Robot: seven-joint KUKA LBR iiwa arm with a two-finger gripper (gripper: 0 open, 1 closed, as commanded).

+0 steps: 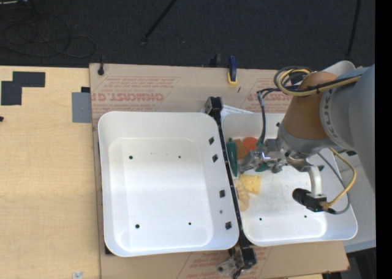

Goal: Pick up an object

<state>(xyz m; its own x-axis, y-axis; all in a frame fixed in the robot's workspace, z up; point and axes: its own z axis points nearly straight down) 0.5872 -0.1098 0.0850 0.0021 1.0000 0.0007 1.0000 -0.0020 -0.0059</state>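
Objects for the pick sit bunched in the right bin, against its left wall near the black divider btwn the two bins: a green item lying along the wall, an orange item just beside it, and a pale yellow item a bit nearer the camera. Left bin is white w/ small dark dots on its floor. Gripper is low over that cluster, right next to the orange and green pieces and just above the yellow one, w/ the grey arm and its orange band coming in from the right. Finger state: can't tell, the metal parts blur together at this angle, and nothing is visibly btwn them, so no grasp confirmed. Judged risks: items are packed tight vs. the wall, so a close could catch two at once, or a finger could land on top of one and shove it instead of straddling it; wall and divider leave little room on that side, so a finger may strike or ride up the rim; yellow piece looks soft or crumpled, prob. slips on lift. Loose cables by the wrist could snag if arm twists.
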